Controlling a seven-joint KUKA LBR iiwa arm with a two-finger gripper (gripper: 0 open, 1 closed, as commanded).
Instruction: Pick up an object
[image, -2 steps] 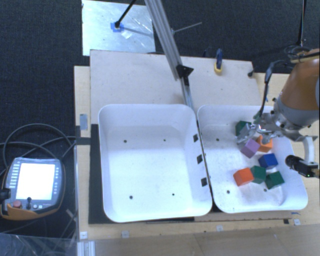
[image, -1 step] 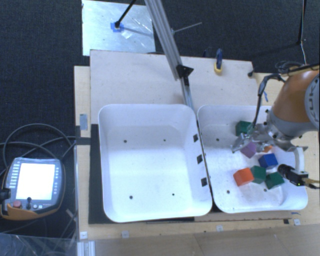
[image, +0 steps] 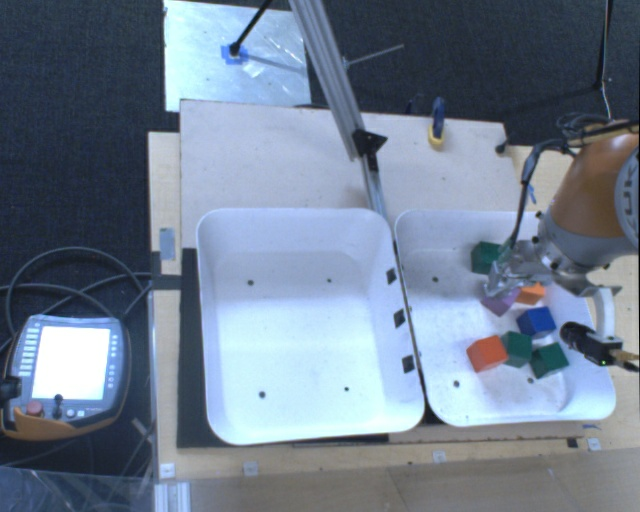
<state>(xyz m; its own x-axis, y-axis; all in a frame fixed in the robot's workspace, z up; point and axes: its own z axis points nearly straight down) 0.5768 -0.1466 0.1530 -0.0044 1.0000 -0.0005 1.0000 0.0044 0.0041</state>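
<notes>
Orange block (image: 487, 353), blue block (image: 536, 321), seemingly purple block (image: 501, 299).

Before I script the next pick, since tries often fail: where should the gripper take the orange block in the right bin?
Probably from above, across the orange block's near and far faces: its left side is free, but a green block sits against its right.

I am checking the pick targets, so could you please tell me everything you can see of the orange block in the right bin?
The orange block is a small cube-like piece, matte and solid in colour, resting flat on the floor of the right bin, toward its near side. Its top face and one darker side face show. Its right edge meets a green block. It lies apart from the pincer, which is further back.
</notes>
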